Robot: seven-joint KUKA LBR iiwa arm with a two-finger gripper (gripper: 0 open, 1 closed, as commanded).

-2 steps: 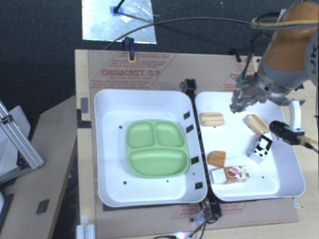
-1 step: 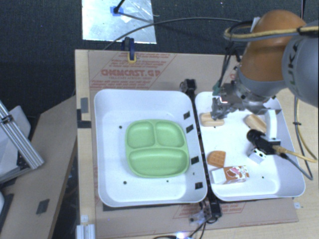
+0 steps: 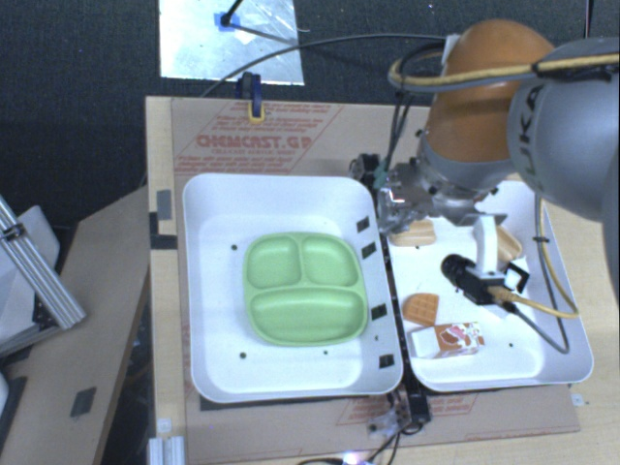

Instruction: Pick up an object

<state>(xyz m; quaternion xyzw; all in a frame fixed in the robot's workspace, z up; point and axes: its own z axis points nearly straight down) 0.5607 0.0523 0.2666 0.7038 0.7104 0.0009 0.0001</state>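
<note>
Right bin point(image 3: 557, 361) items sit half-hidden beneath the arm; gripper point(image 3: 395, 204) state unclear.

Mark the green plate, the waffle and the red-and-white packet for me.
green plate point(image 3: 306, 289), camera view, middle of the plate.
waffle point(image 3: 421, 309), camera view, its centre.
red-and-white packet point(image 3: 449, 339), camera view, middle of the packet.

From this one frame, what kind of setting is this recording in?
Probably a lab robot-picking bench: a grey arm over two white bins, toy-like items such as a green divided plate and waffle, cardboard underlay.
</note>
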